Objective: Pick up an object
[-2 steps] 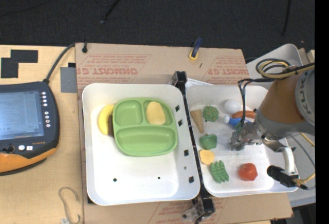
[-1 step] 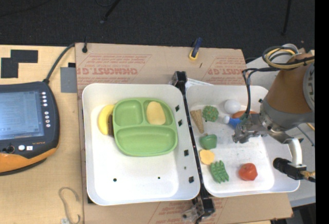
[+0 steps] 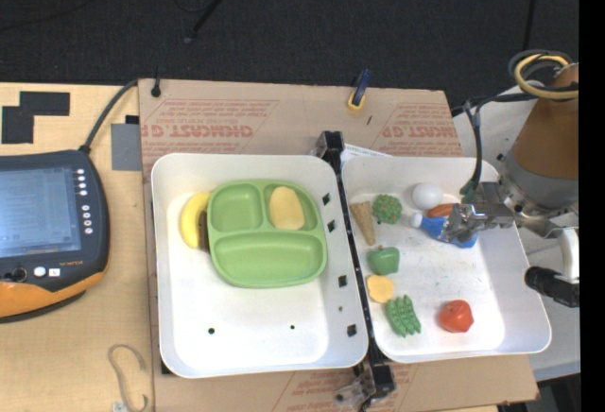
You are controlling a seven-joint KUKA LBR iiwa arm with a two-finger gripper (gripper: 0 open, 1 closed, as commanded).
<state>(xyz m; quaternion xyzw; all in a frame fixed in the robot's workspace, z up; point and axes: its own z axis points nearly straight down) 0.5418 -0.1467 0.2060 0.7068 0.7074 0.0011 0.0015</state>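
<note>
The pincer (image 3: 460,229) hangs low in the right white bin (image 3: 510,330), right on top of the small blue plastic toy (image 3: 440,229) — so the toy is just under it, a bit left. I cannot tell if it is spread.

My arm (image 3: 546,150) is a grey column with a wide orange band above the wrist; yellow and black cables loop at its top, and my small metal gripper (image 3: 465,217) glints silver.
</note>
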